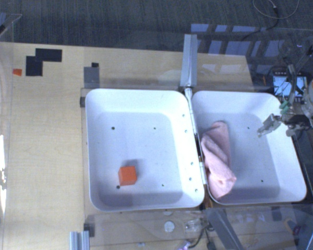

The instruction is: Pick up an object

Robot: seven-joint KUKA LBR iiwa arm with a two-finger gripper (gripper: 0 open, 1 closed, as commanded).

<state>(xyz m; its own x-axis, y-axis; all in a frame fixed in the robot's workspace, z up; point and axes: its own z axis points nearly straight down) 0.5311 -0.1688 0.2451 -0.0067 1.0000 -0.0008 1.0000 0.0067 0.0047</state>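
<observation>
A pink cloth (218, 159) lies crumpled along the left wall of the right bin (281, 194). A small orange block (128, 175) rests on the floor of the left bin (94, 139), toward its front. My gripper (276, 129) hangs over the right side of the right bin, well to the right of the cloth and apart from it. It is open, with nothing between its fingers. The arm comes in from the right edge.
A metal divider bar (189, 61) runs back from where the two bins meet. Black markers (41, 60) and a small orange tag (16, 72) lie on the wooden bench at the far left. Cables and fixtures crowd the back right.
</observation>
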